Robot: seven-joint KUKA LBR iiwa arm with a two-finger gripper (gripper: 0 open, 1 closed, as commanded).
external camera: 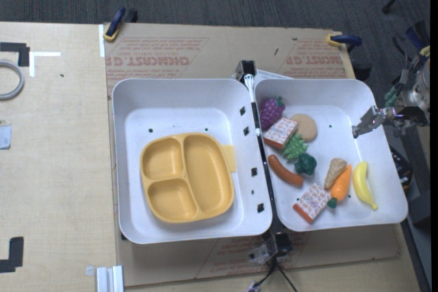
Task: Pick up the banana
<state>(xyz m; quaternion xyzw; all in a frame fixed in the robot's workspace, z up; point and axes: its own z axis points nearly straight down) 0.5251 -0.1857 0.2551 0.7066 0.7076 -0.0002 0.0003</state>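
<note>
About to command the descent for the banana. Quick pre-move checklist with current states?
1. Banana in view, lying near the right bin's right wall: ok.
2. Banana top uncovered: ok.
3. Clearance to carrot on its left: tight, not ok.
4. Gripper above banana: not ok, it sits farther back along the same wall.
5. Finger opening: cannot tell.
6. Nothing between fingers: cannot tell.

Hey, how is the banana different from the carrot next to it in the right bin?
The banana is yellow; the carrot is orange with a green tip at its lower end. The banana is curved, while the carrot is straight and tapers. The banana lies nearer the bin's right wall; the carrot sits to its left, against a tan wedge. Both are elongated toy foods lying in the right bin.
</note>
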